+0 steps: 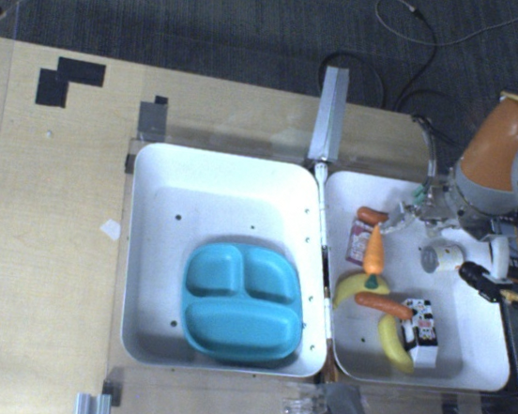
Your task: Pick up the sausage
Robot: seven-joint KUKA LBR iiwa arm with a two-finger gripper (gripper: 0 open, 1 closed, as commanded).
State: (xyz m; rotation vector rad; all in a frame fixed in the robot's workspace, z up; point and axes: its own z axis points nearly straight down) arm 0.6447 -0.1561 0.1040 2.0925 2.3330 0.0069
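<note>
Red-brown sausage (pixel 381 305) lying across banana (pixel 385 330) in right bin (pixel 492 374); gripper (pixel 408 213) above carrot (pixel 375 252), finger state indiscernible.

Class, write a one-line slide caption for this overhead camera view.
Arm's gripper hovers near the sausage in the right bin; blue tray sits left.

The right bin (pixel 492 374) holds a sausage (pixel 382 305) crossing a banana (pixel 391 342); a carrot (pixel 375 253) lies at twelve o'clock of it.

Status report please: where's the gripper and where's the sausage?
Gripper over right bin's far side, holding nothing visible. Sausage lies across the banana, mid-bin. Carrot sits between the two.
</note>
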